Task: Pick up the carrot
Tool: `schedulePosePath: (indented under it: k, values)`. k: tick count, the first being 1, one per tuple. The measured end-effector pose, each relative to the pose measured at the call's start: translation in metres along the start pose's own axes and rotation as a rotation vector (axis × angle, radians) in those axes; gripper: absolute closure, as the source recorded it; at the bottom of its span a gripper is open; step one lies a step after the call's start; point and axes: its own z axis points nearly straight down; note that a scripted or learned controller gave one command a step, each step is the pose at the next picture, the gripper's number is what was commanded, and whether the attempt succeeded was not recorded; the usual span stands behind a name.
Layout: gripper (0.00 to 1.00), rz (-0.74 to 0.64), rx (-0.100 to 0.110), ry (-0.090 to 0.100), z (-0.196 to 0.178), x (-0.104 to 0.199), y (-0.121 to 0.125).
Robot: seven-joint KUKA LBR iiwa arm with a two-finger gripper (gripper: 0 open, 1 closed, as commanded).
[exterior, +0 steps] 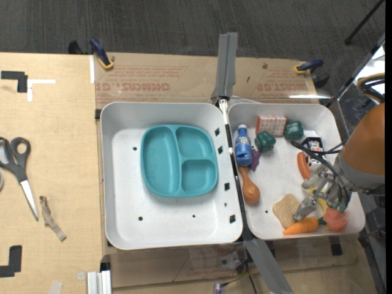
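The carrot (301,226), small and orange, lies near the front wall of the right bin (263,228). A tan bread slice (285,210) is just to its left and a red round toy (335,220) to its right. My gripper (313,203) hangs low in the bin, just above and slightly right of the carrot, close over it. The arm's orange band (371,144) comes in from the right. Nothing is visibly held.
The right bin also holds a blue bottle (243,144), a brown pear-shaped toy (250,190), a pink box (271,125), two green toys (265,141) and an orange-red sausage (302,164). A teal divided plate (179,160) sits in the left bin (116,182). Scissors (18,170) lie far left.
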Motion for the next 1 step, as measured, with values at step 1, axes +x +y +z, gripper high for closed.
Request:
schedulePosePath:
  k: [1]
  values:
    - [0.0,0.174,0.001,0.003,0.0008,-0.0362,0.0028]
